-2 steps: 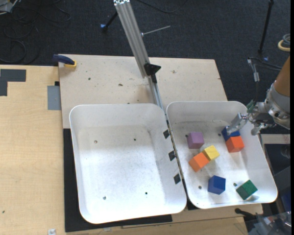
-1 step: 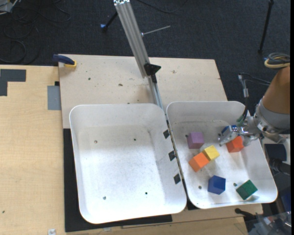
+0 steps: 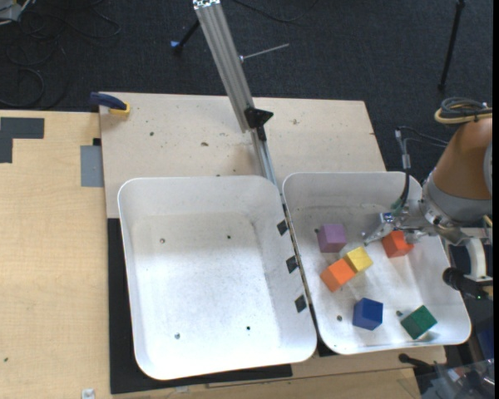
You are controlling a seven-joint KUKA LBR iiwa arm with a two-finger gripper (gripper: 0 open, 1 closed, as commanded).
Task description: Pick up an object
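My pincer (image 3: 392, 229) sits low in the right bin (image 3: 349, 183), right at the red block (image 3: 396, 243), which looks lifted a little and close under my wrist; whether my pincer is spread or pinching that block I cannot tell, since the metal parts blur together there. The other blocks lie loose nearby because they were simply scattered for picking: purple (image 3: 332, 237), yellow (image 3: 359, 259) touching orange (image 3: 338, 273), blue (image 3: 368, 313) and green (image 3: 418, 321) toward the near rim. The left bin (image 3: 150, 198) stands alongside on the table (image 3: 175, 131). My arm (image 3: 466, 169) comes in from the right, wrist bent steeply down.
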